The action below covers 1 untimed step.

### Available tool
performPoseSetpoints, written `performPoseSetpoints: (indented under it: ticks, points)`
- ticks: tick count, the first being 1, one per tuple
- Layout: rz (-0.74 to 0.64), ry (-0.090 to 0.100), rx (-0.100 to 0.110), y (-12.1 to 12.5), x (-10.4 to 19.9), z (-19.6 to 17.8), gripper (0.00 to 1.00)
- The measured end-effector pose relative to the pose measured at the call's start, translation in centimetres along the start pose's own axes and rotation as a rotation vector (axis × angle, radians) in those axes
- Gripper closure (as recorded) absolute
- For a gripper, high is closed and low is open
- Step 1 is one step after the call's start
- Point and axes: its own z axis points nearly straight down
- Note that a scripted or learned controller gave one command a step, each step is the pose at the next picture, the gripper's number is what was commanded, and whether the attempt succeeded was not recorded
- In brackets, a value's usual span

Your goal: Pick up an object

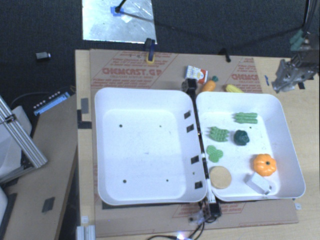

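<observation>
The right bin (285, 134) holds several small objects: a light green ribbed piece (245, 117), a green leafy piece (218, 133), a dark green lump (241, 137), a green rounded piece (215, 154), a tan disc (220, 177), an orange pumpkin (264, 164) and a pale grey block (259, 184). My gripper (291, 76) hangs at the far right, beyond the bin's back right corner and well above the bench. It is apart from every object, and I see nothing in it.
The left bin (107, 134) lies beside the right one, with black clips along the shared wall. Behind the bins lie a small white and red box (195, 73), an orange carrot (208, 86) and a yellow piece (233, 89) on the cardboard.
</observation>
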Motion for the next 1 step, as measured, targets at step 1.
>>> performPoseSetpoints:
  ticks: [1]
  points:
    - [0.000,0.000,0.000,0.00,0.51,0.00,1.00]
